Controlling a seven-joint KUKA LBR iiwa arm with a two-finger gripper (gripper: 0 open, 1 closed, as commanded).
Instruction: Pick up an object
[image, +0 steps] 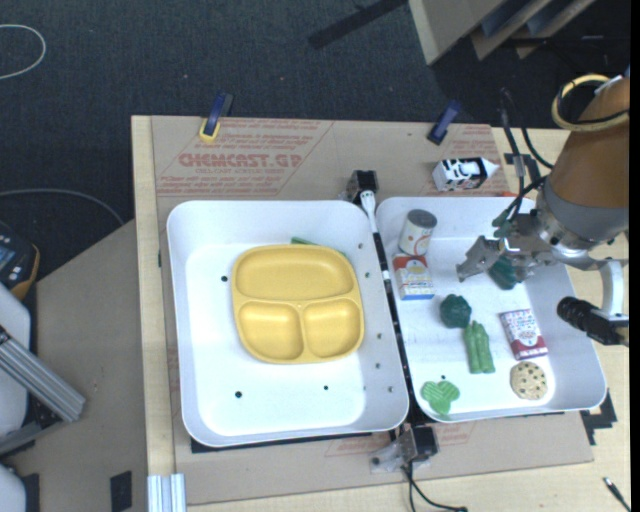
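While the arm reaches in from the right, its jaws (497, 262) hang low over the upper part of the right bin (590, 385), spread around a dark green object (507, 271); whether they touch or pinch it cannot be told, since the metal fingers blur into the object. Candidate objects lie scattered in that bin, apparently so each can be reached alone: a small can (416, 233) standing near the upper left, a red-and-white carton (413, 278) just below it, a dark green lump (456, 310), a light green vegetable piece (478, 347), a leafy green piece (439, 393) at the lower rim, a red packet (523, 333) and a cookie (528, 380). Print on can, carton and packet is too small to read. The left bin (200, 400) holds a yellow three-compartment tray (297, 302), with a green sliver at its upper edge. Behind the bins, brown board on the tabletop (155, 300) bears red lettering that seems to read "CHEMCAST GP".
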